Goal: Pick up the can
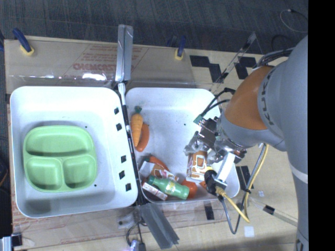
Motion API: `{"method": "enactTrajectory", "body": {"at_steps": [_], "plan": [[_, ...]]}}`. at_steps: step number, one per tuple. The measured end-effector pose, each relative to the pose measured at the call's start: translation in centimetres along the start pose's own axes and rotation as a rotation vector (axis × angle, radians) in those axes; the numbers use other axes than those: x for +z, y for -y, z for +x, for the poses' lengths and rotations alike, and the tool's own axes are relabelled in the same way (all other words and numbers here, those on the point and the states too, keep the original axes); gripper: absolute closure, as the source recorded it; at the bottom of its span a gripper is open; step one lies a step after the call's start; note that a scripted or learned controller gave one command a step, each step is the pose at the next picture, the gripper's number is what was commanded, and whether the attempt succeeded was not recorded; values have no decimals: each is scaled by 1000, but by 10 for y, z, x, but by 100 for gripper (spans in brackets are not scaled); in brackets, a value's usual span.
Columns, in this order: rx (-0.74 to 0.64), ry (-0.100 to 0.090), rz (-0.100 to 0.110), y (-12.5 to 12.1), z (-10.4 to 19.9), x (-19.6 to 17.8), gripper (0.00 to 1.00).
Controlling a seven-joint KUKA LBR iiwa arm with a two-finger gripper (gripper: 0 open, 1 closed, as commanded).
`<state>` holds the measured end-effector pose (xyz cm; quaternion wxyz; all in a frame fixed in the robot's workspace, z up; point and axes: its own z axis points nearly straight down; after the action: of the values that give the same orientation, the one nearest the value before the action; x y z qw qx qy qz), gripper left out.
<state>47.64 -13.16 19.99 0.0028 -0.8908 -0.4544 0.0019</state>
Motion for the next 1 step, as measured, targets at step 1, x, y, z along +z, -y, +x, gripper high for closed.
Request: {"method": "enactTrajectory", "body": {"at_steps": [1], "plan": [[279, 1, 0, -47, -50, -41, 100]]}}
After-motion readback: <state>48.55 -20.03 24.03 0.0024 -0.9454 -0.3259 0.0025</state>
